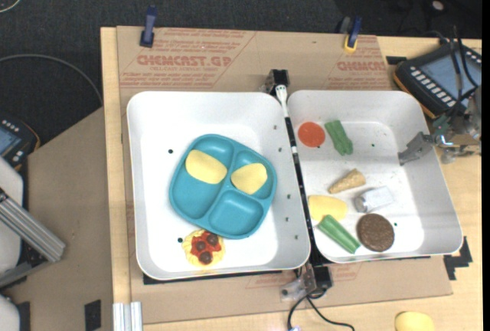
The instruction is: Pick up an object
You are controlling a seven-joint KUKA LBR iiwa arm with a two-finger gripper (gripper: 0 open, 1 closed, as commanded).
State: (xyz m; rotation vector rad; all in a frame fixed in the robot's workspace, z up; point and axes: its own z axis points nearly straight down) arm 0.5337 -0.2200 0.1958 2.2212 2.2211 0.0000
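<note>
Objects to choose from lie in the right bin (398,111), and none of them is in my grasp yet. My gripper (418,147) hangs at that bin's right edge, near its far right corner, and I cannot tell whether it is wide or narrow.

I judge this to be the approach step. Next I must pick a target and come down squarely over it.

The grey-white block (374,199) and the tan wedge (347,181) are nearest, mid-bin. The brown disc (376,232) sits at the near edge, and the green stick (338,136) and the orange disc (311,135) lie toward the far left corner.

The left bin (153,168) holds a blue divided plate (222,207). Both bins rest on a lettered cardboard sheet (230,54) clamped to the desk, with dark carpet beyond.
</note>
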